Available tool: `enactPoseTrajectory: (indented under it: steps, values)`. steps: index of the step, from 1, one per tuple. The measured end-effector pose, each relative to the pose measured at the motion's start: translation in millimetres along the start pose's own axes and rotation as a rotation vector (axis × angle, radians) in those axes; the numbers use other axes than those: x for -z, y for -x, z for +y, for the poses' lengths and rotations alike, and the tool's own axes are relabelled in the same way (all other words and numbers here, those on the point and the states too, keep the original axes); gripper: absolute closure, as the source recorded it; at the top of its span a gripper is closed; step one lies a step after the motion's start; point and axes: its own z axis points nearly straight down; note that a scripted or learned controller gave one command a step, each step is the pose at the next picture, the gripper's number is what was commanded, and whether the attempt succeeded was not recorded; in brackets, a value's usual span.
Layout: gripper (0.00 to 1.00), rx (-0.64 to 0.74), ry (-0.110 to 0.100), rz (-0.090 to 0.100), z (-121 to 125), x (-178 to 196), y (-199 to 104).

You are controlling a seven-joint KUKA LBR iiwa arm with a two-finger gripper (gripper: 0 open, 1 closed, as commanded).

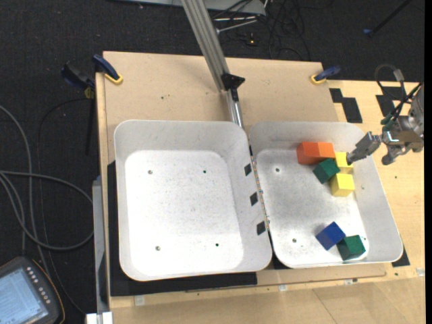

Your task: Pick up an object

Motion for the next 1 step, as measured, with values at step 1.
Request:
enactPoseTrajectory:
  steps: [1]
  values:
    - [0.0,0.001,0.004,-0.001,0.8,2.6,-0.1]
